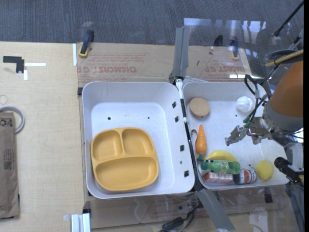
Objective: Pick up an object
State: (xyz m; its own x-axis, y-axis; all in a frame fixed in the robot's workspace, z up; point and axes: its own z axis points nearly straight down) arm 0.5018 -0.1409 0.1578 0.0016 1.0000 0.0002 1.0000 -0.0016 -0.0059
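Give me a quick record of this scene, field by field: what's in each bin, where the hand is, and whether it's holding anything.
left bin: yellow divided plate, near the front
right bin: round tan disc, carrot, banana, green bottle, red-labelled bottle, lemon, white crumpled item
hand: over the right bin's middle, right of the carrot, above the banana
held: nothing visible between the fingers
fingers open or shut: cannot tell
arm: enters from the right
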